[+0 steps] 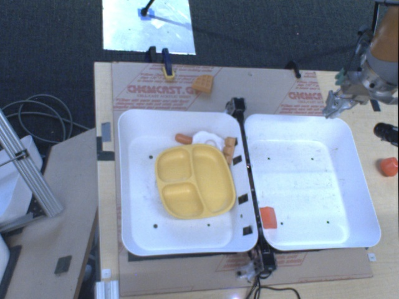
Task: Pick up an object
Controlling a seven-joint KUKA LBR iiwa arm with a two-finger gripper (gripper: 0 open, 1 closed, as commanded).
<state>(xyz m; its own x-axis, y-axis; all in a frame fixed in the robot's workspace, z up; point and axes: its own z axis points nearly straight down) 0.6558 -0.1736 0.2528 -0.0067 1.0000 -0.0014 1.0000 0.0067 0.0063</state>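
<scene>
Hand (331,106) hovers over the right bin's (361,229) far rim at one o'clock; whether it is open cannot be told, and nothing shows in it. Nearest candidate, the orange block (268,217), lies at seven o'clock from it, in that bin's near-left corner.

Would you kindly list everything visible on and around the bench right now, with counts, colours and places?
Shallow white plastic bins: two, side by side on the bench.
Yellow divided plastic plate: one, left bin.
Small orange sausage-shaped piece: one, left bin, behind the plate.
White item: one, left bin, behind the plate; kind unclear.
Tan block: one, left bin, near its right wall.
Orange-red block: one, right bin, front left corner.
Tan waffle-like piece: one, board behind the left bin.
Orange-red object: one, bench right of the bins.
Gripper: one, grey, above the right bin's far right corner.
</scene>
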